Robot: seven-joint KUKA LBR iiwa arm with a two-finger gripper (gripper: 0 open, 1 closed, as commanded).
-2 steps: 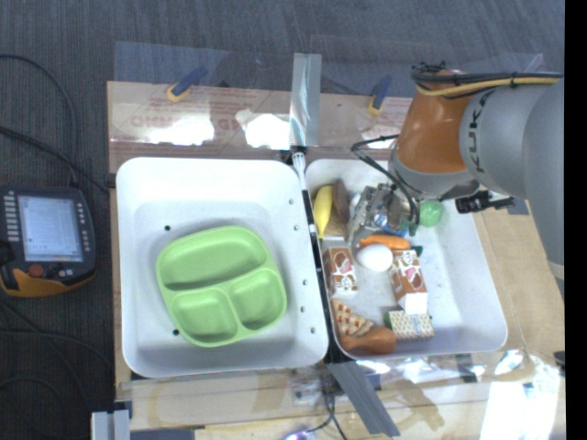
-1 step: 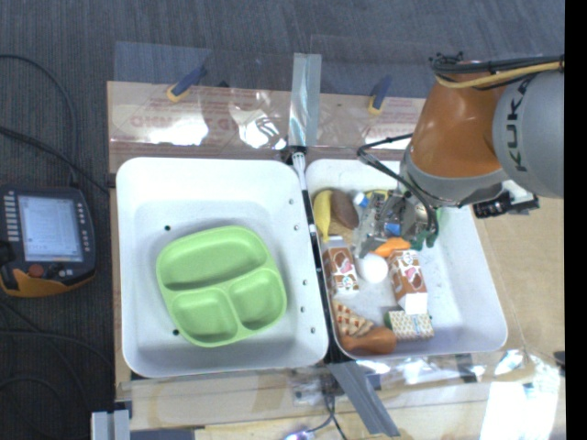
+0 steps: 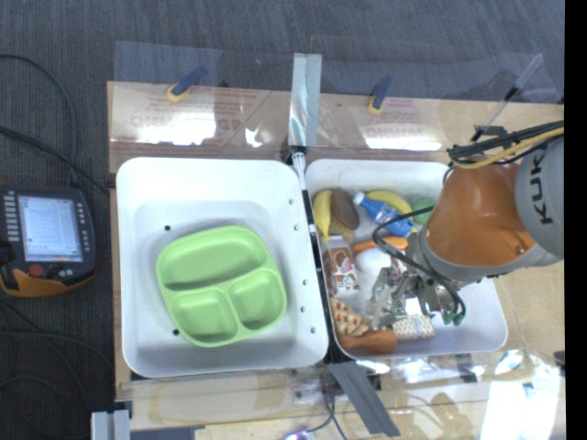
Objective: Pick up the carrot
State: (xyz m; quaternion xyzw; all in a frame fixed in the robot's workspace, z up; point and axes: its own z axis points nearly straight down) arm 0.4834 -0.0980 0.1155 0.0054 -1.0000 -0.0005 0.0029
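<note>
Two white bins side by side: left bin (image 3: 138,246) bearing a green divided plate (image 3: 220,284), likely for drop-off; right bin (image 3: 486,324) crowded with food, carrot (image 3: 387,243) mid-heap, partly hidden under the gripper (image 3: 404,302), claw state impossible to tell.

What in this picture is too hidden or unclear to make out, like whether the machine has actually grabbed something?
- The tool in the camera view: a cluttered blur over the food, so its grip is unreadable.
- The carrot: just an orange sliver; the arm's orange band covers the rest.
- The right bin: the arm hides much of its contents.
- The handheld screen: text too small to read.
- The green plate: plain to see, three compartments.
</note>
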